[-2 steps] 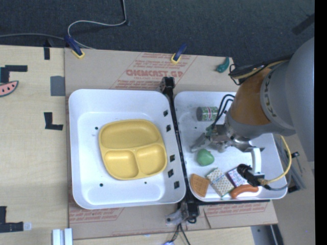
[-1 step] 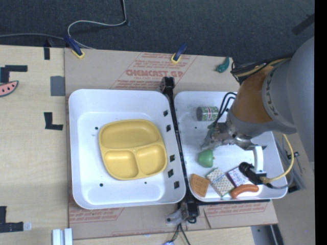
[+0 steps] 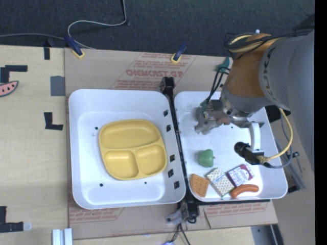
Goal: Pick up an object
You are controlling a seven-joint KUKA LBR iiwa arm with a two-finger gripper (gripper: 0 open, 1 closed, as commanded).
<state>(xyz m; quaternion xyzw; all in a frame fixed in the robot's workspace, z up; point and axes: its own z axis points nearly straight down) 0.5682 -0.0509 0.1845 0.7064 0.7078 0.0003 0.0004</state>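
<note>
Grey metal pincer (image 3: 204, 120): low over the upper part of the right white bin (image 3: 278, 188) | fingers: cannot tell | small round green toy fruit (image 3: 206, 158): below the pincer, apart from it, in that bin

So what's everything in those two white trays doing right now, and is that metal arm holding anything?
Yellow divided plate: lying flat in the left bin, nothing in its compartments.
Green pepper toy: loose on the right bin floor.
Waffle: flat by the near rim.
Cracker: flat, beside the waffle.
Purple packet: flat.
Sausage: lying by the near rim.
Gripper: above the right bin's far end, nothing seen held.
</note>
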